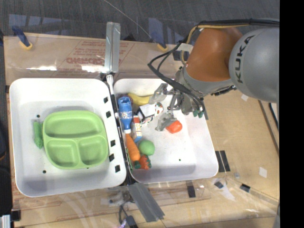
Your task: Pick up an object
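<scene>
Gripper (pixel 167 120): low in right white plastic bin (pixel 204 148), fingers' state indiscernible amid clutter. Small orange-red rounded object (pixel 175 127): at gripper's four o'clock, partly hidden. Yellow banana (pixel 138 99): eleven o'clock, end covered.

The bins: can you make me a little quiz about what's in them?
1. True or false: the green plate lies in the left bin.
2. Which toy lies nearest the robot's hand? A) the carrot B) the red toy C) the banana
3. Fill in: the blue bottle lies along the ____ wall of the right bin.

Key: 1 true. 2 B. 3 left.
</scene>
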Robot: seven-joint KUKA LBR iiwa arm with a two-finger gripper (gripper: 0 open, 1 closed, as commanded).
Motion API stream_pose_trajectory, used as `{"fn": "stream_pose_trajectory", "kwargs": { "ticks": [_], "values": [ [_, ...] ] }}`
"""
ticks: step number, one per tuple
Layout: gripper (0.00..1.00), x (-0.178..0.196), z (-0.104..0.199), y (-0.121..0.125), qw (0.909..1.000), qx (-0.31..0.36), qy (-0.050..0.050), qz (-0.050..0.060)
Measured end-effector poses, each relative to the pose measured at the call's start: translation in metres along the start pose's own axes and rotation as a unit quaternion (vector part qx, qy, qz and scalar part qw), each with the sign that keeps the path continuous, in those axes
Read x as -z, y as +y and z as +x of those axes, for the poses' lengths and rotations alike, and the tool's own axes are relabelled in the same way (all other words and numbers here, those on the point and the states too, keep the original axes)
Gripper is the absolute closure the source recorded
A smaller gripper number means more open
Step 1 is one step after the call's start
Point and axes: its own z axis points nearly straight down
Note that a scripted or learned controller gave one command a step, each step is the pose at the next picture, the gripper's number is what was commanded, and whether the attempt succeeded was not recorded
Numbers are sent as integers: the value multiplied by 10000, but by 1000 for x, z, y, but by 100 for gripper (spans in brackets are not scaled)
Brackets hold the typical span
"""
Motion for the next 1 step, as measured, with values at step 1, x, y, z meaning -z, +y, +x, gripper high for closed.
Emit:
{"fn": "stream_pose_trajectory", "kwargs": {
  "ticks": [1],
  "values": [
    [0,-80,-20,25,10000,15,-86,10]
  ]
}}
